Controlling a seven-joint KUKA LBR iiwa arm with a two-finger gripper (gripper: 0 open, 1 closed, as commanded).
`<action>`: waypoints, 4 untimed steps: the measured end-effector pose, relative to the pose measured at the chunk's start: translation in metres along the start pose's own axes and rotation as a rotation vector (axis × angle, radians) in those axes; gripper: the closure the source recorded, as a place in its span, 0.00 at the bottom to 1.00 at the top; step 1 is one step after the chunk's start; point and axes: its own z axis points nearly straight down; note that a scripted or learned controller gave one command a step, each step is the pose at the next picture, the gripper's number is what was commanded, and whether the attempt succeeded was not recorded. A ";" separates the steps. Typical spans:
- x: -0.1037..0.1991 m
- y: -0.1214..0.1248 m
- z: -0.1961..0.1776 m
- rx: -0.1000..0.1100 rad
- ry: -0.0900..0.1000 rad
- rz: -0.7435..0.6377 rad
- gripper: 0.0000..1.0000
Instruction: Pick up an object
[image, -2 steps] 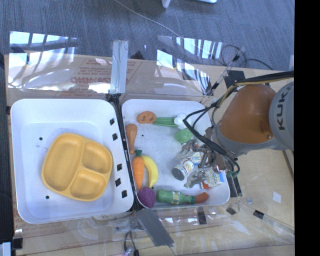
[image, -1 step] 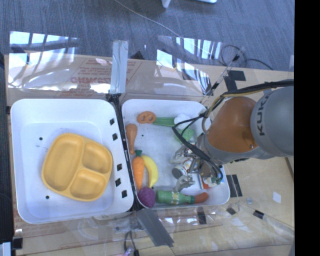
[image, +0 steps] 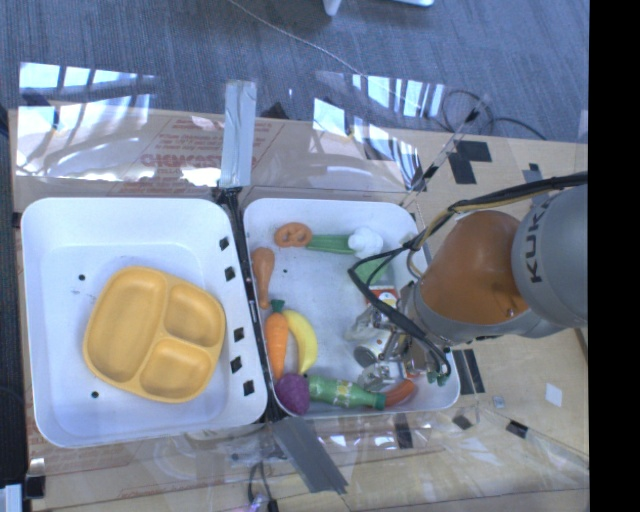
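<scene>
A: Yellow plastic, that divided tray (image: 153, 333), and it lies alone in the left bin (image: 60, 240). Where is the arm?

B: The arm (image: 480, 270) reaches in from the right, its orange band over the right bin's (image: 330, 212) right side. The gripper (image: 380, 352) hangs low in that bin, near its front right corner.

A: Are its fingers spread or pressed together?

B: I cannot tell. The metal parts blur together there, and nothing shows plainly between them.

A: What lies around the gripper?

B: Just in front of it, a green piece (image: 345, 392) runs along the bin's front wall, with a purple piece (image: 293, 393) at its left end and an orange-red piece (image: 402, 392) at its right end. The orange-red one sits right under the gripper; whether they touch, I cannot say.

A: And farther left of the gripper?

B: A banana (image: 304, 340) and a carrot (image: 277, 342) lie side by side, touching, near the wall between the bins. Behind the carrot is a drumstick (image: 263, 272).

A: Toward the back?

B: A brown pretzel-like piece (image: 293, 235) lies by the back wall, with a green stalk (image: 330, 242) just to its right ending in something white (image: 366, 241).

A: And under it all?

B: A counter (image: 180, 150) covered in brown cardboard, with clear film shining over it.
</scene>
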 end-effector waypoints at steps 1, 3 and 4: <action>0.000 0.000 0.000 0.000 0.000 0.000 0.00; -0.018 0.006 0.001 -0.001 0.005 -0.166 0.00; -0.018 0.006 0.001 -0.001 0.005 -0.166 0.00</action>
